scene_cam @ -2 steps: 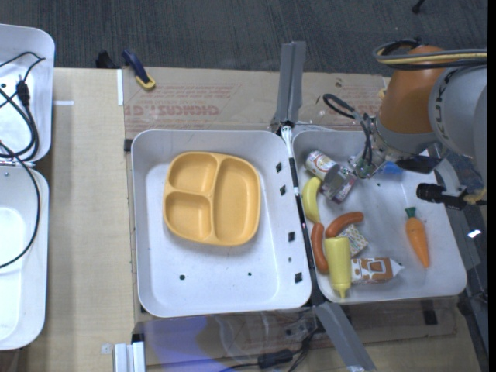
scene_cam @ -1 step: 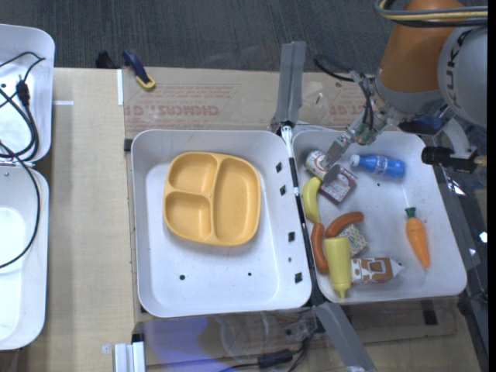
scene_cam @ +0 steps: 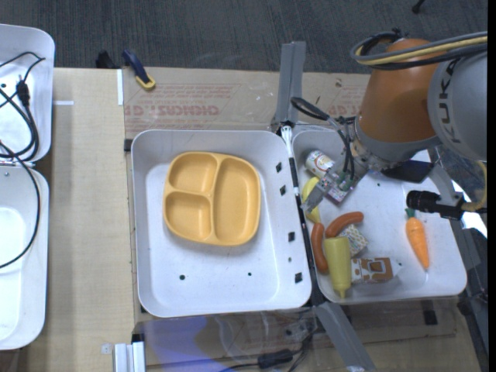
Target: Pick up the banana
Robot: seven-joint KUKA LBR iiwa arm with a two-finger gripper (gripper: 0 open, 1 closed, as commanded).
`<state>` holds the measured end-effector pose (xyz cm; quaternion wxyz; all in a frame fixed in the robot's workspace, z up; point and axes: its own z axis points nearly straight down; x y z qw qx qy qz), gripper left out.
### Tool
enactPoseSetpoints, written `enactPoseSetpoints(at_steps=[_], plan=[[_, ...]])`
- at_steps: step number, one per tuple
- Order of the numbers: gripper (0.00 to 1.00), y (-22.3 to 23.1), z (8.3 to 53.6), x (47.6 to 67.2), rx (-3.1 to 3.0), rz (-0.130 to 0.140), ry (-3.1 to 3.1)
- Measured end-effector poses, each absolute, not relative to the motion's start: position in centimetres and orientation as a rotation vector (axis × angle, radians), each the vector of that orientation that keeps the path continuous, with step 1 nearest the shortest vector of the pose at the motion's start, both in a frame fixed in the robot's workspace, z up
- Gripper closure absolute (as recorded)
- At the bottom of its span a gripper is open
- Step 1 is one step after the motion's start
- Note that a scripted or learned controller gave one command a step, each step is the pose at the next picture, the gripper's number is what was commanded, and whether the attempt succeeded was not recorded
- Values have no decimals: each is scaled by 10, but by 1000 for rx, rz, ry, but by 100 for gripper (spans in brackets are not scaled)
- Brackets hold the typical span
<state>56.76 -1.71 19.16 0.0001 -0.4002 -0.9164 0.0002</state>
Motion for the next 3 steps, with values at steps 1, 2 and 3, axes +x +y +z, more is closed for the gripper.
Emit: enactPoseSetpoints(at_steps=[1, 2, 3], plan=[[0, 4, 191, 511, -1361, 2, -2830], [0, 24, 191, 478, -1263, 2, -2874], [0, 7, 191, 517, -1270, 2, -2873]])
